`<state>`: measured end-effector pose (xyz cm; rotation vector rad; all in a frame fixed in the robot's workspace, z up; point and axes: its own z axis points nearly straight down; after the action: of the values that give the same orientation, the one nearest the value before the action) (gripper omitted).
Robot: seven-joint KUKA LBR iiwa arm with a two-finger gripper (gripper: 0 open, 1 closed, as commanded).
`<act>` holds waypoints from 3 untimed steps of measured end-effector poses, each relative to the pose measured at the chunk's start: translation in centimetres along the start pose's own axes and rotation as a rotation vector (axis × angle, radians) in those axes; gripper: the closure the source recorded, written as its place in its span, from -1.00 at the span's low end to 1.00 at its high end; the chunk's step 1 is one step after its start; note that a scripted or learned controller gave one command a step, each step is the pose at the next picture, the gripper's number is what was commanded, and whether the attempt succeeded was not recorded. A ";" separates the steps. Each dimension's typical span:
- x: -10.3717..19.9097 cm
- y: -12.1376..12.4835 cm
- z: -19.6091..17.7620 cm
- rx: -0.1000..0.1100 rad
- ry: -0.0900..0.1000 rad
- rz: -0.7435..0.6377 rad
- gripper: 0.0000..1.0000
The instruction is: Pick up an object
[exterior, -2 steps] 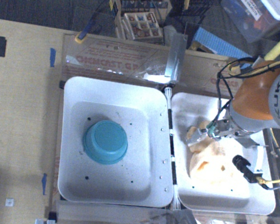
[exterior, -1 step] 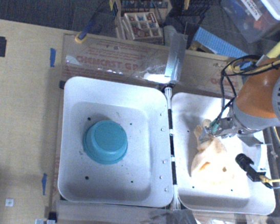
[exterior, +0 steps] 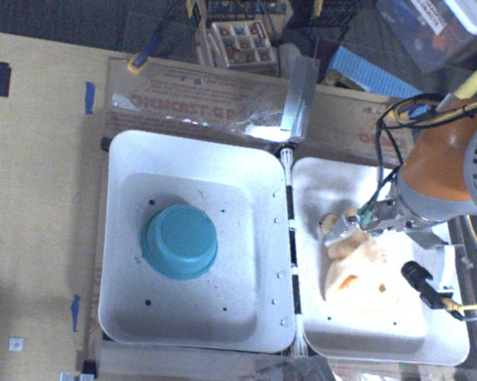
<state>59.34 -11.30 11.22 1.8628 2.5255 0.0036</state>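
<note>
Now the gripper (exterior: 365,219) is down over the pale lumpy object (exterior: 353,261) near the right bin's (exterior: 445,346) back edge, jaw state impossible to tell, and that soft shape could easily slip free.

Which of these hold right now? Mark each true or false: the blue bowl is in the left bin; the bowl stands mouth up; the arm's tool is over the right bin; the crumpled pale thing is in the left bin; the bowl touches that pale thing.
1. The round blue plastic bowl lies in the left white bin. True.
2. It stands mouth up. False: it looks flipped, base up.
3. The tool is over the right white bin. True.
4. The crumpled pale cream object is in the left bin. False: right bin.
5. Bowl touches it. False: separate bins.
</note>
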 end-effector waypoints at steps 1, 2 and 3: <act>1.2 0.7 2.4 0.001 0.001 0.080 -1.00; 1.0 0.8 1.2 -0.005 0.000 0.083 1.00; 1.0 0.8 1.3 -0.005 0.000 0.083 -1.00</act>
<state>59.82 -10.08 9.97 1.9638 2.4434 0.0101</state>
